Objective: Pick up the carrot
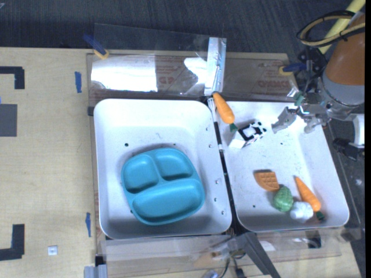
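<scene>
Two orange carrots lie in the right bin [336, 161]. One carrot [223, 109] rests at the bin's far left corner, against the rim between the two bins. The other carrot [308, 194] lies near the front right, beside a green piece and a white piece. My gripper [298, 121] hangs over the far right part of this bin. Its fingers [283, 121] are spread open with nothing between them. It is well to the right of the far carrot and well behind the near one.
A blue divided plate [163, 184] sits in the left bin [110, 126]. In the right bin are a black-and-white toy [251, 132], an orange waffle-like piece [266, 180], a green vegetable [283, 198] and a white object [301, 211]. A clear panel [156, 68] stands behind the left bin.
</scene>
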Tool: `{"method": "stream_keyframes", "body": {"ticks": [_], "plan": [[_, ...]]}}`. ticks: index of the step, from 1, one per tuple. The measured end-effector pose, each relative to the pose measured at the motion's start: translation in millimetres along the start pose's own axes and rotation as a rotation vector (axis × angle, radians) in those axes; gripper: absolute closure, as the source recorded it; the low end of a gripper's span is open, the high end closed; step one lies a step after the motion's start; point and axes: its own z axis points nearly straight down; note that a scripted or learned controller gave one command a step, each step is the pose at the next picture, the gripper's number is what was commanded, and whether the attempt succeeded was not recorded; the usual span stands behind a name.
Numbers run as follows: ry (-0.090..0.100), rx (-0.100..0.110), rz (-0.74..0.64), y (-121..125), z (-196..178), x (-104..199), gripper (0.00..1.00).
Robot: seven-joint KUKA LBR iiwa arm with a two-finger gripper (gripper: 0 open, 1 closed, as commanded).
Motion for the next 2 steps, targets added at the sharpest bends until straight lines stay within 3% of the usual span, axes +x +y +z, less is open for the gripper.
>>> {"method": "stream_keyframes", "body": {"ticks": [1,2], "plan": [[0.000,0.005,0.015,-55.9,81.9,-33.6,0.00],[0.002,-0.013,0.091,-119.9,108.7,-39.0,0.00]]}}
